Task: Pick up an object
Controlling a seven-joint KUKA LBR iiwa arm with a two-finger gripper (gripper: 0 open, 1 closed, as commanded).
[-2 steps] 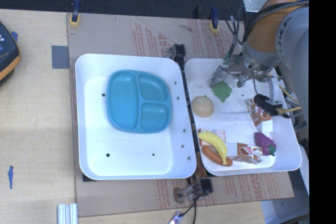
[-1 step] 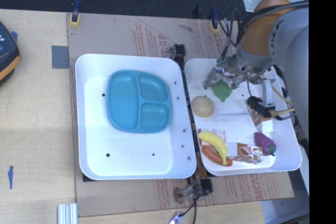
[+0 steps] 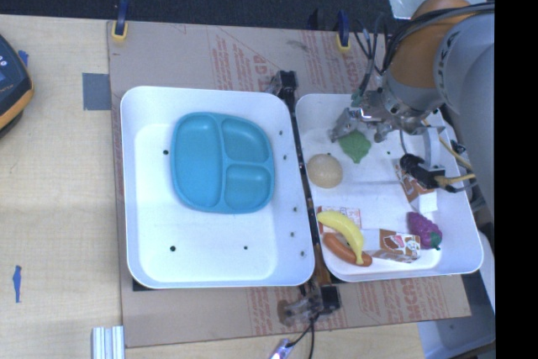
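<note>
Wooden bench, two white bins point(image 3: 134, 181). Gripper point(image 3: 353, 126) above soft green lump point(image 3: 356, 145); finger gap unclear. Go straight down, squeeze middle.

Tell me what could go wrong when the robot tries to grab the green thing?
The green thing lies close to the right bin's back wall, right under the pincer, so the pincer might bump the wall or just nudge it. The round beige ball sits nearby and could roll if knocked.
</note>
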